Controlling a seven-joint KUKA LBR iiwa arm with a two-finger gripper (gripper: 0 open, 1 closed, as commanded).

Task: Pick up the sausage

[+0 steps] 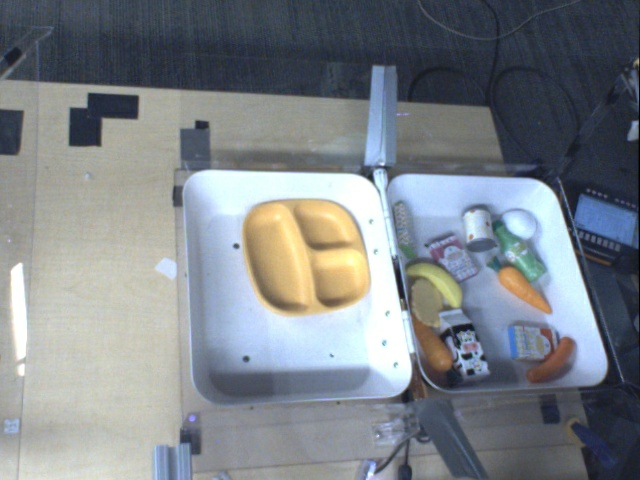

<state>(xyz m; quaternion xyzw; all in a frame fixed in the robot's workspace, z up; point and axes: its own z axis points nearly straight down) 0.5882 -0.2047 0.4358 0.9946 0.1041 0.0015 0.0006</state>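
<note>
1. Lying in the lower right of the frame, in the lower right corner of the right bin (571,230): the sausage (553,360), reddish-brown, resting slantwise against the bin wall.
2. Touching or almost touching the sausage on its upper left side: a small box (531,340). Probably leaving little room for the gripper on that side, while the wall is closing the other side.
3. Crowding the rest of the same bin: a carrot (524,287) and a green bottle (520,256) above the sausage, a can (478,228) near the top, a banana (436,279) and a black and white carton (464,352) at the left. All looking loosely scattered rather than arranged, so each one is lying as it fell.
4. Sitting in the left bin (203,298), towards its upper half: a yellow divided tray (304,255), well apart from the sausage and playing no part in the grasp.
5. Concerning the gripper: not possible to tell whether apart, together or clamped on anything.
6. Judging the task as not yet started: the sausage is lying untouched in the bin.
7. Expecting the next move to need a descent from above, with the closing direction across the short width of the sausage, so avoiding the box and the wall. Risking, otherwise, pushing the sausage deeper into the corner.
</note>
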